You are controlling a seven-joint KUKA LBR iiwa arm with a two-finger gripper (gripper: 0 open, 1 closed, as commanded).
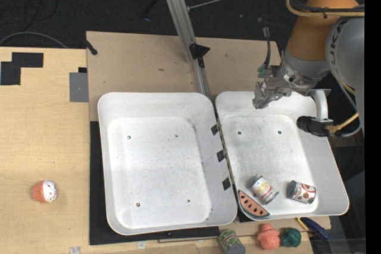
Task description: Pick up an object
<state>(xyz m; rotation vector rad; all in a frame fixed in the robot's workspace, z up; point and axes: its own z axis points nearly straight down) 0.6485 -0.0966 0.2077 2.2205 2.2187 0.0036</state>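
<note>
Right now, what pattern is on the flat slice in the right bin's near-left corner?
Watermelon slice: red with dark seeds, green rind, in the camera view.

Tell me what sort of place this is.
Probably a robotics lab test bench: a grey arm's hand hangs over two white bins, toy cans lie in one, and cables trail on the dark floor.

Two bins are sitting side by side on the counter (36, 128): the left bin (158, 163) at nine o'clock, the right bin (280, 146) at three. In the right bin, a can (263, 188) and a cup (301, 192) are lying side by side toward five o'clock, with a melon slice (252, 205) at the six o'clock corner. The jaws (266, 95) are hanging over that bin's twelve o'clock edge. A ball (44, 191) is resting on the counter at eight o'clock, well apart from the bins.
</note>
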